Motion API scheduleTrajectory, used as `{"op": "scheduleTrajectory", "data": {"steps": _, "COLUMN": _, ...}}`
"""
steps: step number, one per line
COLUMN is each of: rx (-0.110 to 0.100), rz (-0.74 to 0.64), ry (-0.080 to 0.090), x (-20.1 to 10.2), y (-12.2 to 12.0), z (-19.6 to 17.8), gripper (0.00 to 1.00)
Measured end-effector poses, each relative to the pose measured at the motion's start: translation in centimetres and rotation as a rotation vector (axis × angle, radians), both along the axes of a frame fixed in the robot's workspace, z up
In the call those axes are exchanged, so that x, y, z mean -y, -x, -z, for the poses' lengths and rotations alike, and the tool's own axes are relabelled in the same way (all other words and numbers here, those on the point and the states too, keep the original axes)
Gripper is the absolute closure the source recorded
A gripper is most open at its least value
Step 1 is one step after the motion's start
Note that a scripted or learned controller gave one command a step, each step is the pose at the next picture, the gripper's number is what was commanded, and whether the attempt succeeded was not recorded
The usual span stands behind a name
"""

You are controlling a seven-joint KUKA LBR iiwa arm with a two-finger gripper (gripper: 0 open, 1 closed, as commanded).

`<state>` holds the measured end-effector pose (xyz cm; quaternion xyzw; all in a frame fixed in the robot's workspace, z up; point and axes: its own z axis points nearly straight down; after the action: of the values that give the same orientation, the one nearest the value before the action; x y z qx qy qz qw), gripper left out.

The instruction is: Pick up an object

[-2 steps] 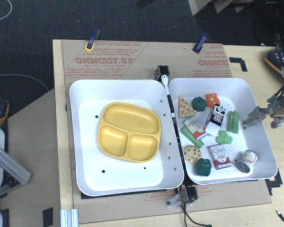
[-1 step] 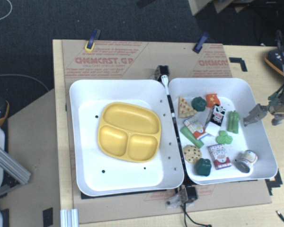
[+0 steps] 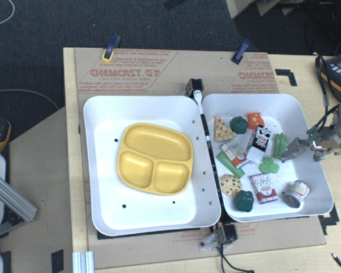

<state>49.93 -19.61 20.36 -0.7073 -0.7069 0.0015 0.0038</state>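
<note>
One gripper (image 3: 297, 148) over right bin (image 3: 307, 110), arm cut off at frame edge; open or closed, cannot tell

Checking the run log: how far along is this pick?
Nothing looks picked yet. The two-finger gripper sits low at the right bin's edge, beside the green ridged toy, with nothing visibly between its fingers. Left: grasp and lift. The yellow divided plate sits in the left bin.

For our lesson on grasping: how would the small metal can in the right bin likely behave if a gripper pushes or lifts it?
The can lies on its side near the right bin's lower corner, so a push would probably roll it. Its rounded, shiny wall looks stiff but possibly slippery between fingers. It seems small, so likely light.
</note>
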Motion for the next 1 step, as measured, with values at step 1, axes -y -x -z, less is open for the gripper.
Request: {"op": "scheduleTrajectory", "data": {"steps": 1, "rx": -0.001, "rz": 0.0, "ry": -0.001, "x": -0.16, "y": 0.97, "z": 5.97, "gripper": 0.0}}
